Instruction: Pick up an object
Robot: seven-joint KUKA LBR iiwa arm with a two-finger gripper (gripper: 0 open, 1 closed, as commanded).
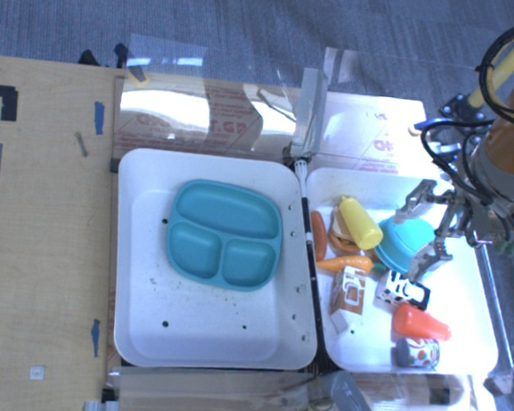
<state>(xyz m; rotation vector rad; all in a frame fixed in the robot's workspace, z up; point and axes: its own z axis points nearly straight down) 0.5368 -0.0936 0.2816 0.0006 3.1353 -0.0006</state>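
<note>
My gripper (pixel 421 234) hangs over the right bin (pixel 473 291), open, its two fingers (pixel 415 202) spread apart. It stands above the right side of a blue bowl (pixel 400 243) lying tilted in the bin, and I see nothing gripped between the fingers. Left of the bowl a yellow bottle (pixel 357 221) lies on its side. An orange carrot (pixel 343 264) and a second orange piece (pixel 319 234) lie by the bin's left wall. A brown and white packet (pixel 350 292), a black and white item (pixel 403 290), a red-orange cup (pixel 419 324) and a small can (pixel 417 352) lie nearer the front.
The left bin (pixel 131 314) holds a teal divided plate (pixel 224 234). A raised divider (pixel 307 276) separates the two bins. Clear plastic walls (pixel 211 116) stand behind them. Black cables (pixel 451 137) loop beside the arm at the right. A brown board (pixel 32 225) lies to the left.
</note>
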